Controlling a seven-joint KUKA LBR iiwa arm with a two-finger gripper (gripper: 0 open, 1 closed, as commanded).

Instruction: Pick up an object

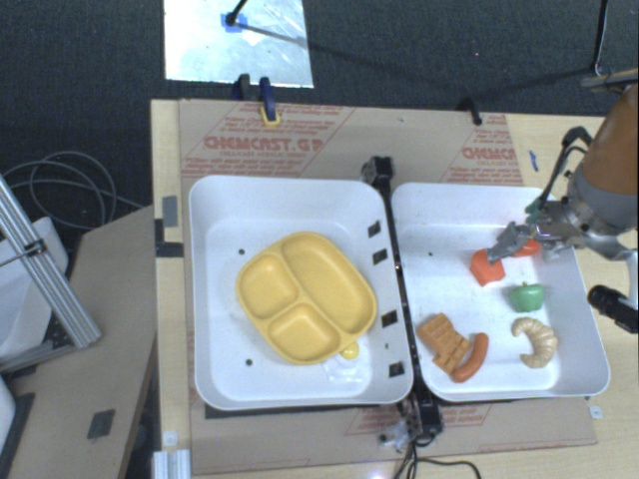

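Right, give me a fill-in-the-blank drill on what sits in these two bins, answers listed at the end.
1. The yellow divided plate lies in the ____ bin.
2. The gripper hovers next to the ____ toy block in the right bin.
3. The toy croissant lies just below the ____ toy pepper.
4. The toy sausage rests against the toy ____.

Missing words: left; orange; green; waffle
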